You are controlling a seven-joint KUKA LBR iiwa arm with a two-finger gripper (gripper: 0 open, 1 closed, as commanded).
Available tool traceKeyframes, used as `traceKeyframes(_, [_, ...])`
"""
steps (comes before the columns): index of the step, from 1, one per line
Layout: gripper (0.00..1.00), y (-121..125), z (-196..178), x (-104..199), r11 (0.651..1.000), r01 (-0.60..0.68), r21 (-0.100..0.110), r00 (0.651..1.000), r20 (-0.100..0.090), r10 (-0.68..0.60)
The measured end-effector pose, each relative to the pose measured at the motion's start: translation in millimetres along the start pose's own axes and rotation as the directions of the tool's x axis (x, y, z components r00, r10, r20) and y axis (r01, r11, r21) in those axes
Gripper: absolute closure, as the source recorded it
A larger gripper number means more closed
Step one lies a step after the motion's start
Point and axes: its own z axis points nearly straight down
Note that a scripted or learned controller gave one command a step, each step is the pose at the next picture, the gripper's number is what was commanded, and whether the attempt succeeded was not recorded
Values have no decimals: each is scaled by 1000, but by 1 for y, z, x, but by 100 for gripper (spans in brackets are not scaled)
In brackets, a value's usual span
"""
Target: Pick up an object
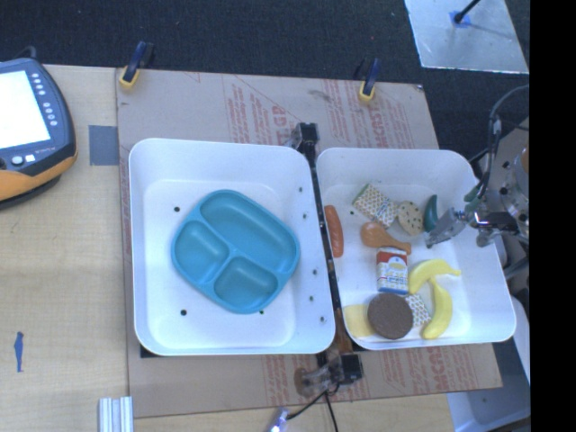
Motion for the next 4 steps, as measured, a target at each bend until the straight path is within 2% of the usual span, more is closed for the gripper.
traceKeyframes(1, [0, -28, 140, -2, 1000, 2, -3, 1000, 1, -2])
traceKeyframes(2, [100, -27, 129, -3, 1000, 7, -3, 1000, 0, -7])
traceKeyframes(3, [100, 68, 141, 28, 1000, 3, 0, 1000, 2, -3])
traceKeyframes(4, [0, 67, 141, 27, 1000, 3, 0, 1000, 2, -3])
